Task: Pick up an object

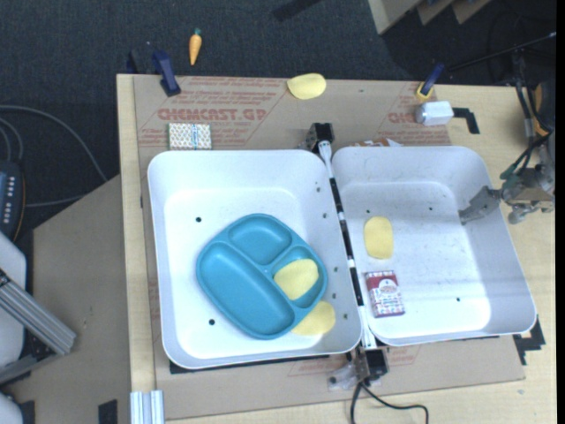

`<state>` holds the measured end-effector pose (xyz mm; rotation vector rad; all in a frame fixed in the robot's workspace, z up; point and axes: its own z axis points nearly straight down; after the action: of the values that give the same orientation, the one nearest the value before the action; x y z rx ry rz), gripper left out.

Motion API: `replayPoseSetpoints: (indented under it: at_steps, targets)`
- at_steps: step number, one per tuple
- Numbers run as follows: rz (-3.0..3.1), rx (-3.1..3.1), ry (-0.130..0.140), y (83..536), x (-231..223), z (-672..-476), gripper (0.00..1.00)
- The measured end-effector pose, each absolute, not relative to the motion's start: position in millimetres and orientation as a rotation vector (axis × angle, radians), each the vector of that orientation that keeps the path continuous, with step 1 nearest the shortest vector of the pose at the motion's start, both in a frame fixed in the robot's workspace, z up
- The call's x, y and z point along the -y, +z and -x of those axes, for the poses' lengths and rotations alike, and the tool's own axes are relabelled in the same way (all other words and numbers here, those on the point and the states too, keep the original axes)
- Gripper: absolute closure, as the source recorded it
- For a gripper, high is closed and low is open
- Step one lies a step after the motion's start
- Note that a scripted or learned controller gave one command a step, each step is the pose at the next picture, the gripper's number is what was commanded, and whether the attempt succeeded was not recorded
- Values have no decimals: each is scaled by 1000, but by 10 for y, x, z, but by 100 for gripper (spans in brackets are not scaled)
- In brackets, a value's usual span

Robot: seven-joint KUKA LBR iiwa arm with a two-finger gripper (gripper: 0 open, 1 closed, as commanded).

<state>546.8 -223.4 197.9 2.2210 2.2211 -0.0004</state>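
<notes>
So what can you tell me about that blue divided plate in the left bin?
The blue plastic divided plate is an oval tray with rounded edges, split by raised ridges into one large compartment and two smaller ones. It lies flat and right way up, turned at an angle, on the floor of the left white bin. A pale yellow rounded piece sits in one small compartment; a second yellow piece pokes out at its lower right edge, touching it.

On the table (221, 104) behind the bins: blue clamp (165, 73) at back left, patterned packet (190, 135) just below it, blue-handled clip (430, 81) and white block (435, 112) at back right. Beyond the edge, small orange carrot (195, 46) on dark floor (71, 60).
</notes>
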Motion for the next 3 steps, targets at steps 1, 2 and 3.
replayPoseSetpoints:
  at_steps: [1, 2, 3]
  targets:
    - [-2222, -2225, 0, 1363, 1558, -5721, 0]
    - [-2222, -2226, -1, 837, 993, -5605, 0]
    - [-2220, -2221, 1, 845, 910, -5809, 0]
